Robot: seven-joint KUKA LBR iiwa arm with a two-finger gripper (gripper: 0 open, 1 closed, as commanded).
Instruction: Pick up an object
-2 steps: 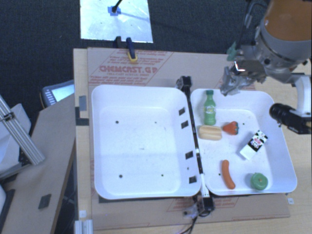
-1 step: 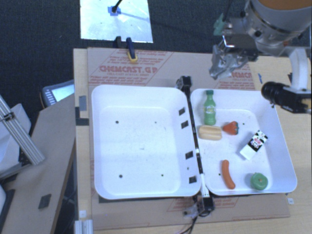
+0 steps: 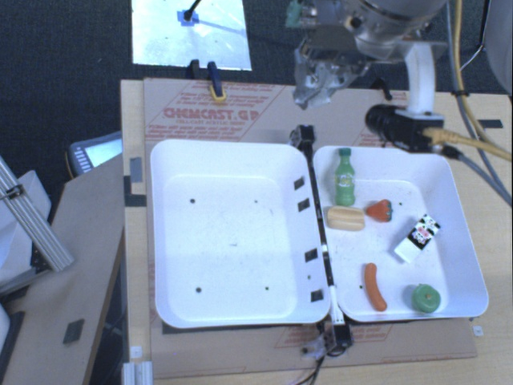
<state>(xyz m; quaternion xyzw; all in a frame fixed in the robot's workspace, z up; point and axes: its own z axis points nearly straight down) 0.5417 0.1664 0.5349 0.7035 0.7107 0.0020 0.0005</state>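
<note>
The right bin (image 3: 461, 207) holds several small items: a green bottle (image 3: 345, 176) lying near its back left, a tan bread roll (image 3: 345, 218), a strawberry (image 3: 380, 210), a black-and-white milk carton (image 3: 418, 238), a sausage (image 3: 373, 285) and a green apple (image 3: 426, 297) at the front. My gripper (image 3: 314, 87) hangs high above the bench behind the bins, near the seam between them. It is well apart from every item.
The left bin (image 3: 172, 239) is white with a few dark specks. Black clips (image 3: 304, 207) run along the seam between the bins. A black cable mount (image 3: 397, 127) and yellow cables (image 3: 473, 139) sit behind the right bin. A blue and yellow clamp (image 3: 215, 83) stands at the back left.
</note>
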